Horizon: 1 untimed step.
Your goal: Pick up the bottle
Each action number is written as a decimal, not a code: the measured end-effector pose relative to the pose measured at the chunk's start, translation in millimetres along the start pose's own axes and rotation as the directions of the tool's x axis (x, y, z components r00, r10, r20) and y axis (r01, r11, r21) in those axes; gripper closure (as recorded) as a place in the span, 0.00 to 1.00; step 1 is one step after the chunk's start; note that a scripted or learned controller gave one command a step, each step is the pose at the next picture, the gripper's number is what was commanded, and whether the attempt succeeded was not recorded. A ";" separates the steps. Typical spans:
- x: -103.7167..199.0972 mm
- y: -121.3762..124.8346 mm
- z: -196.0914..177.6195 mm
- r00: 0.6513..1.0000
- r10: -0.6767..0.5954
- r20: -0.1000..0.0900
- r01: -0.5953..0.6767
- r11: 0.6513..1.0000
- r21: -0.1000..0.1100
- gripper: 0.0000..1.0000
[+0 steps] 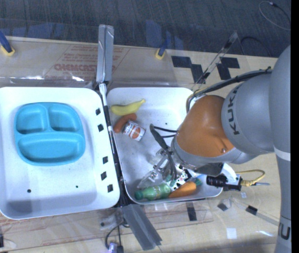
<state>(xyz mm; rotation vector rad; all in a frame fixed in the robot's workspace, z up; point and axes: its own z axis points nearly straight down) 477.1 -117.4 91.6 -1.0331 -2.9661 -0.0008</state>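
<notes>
A clear plastic bottle with a green end (152,191) lies on its side along the front wall of the right bin (154,96). My gripper (162,168) hangs just above and behind it, under the orange wrist band, close to the bottle's upper end. Whether it touches the bottle is hidden by the wrist. A small orange-and-white container (134,132) lies further back in the same bin.
A banana (127,107) and a reddish piece (121,123) lie at the back left of the right bin. A carrot (186,188) rests next to the bottle at the front. The left bin (7,157) holds a blue divided plate (49,132).
</notes>
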 end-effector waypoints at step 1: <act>-79.2 10.1 -0.5 1.000 0.017 0.001 -0.017 1.000 0.000 0.00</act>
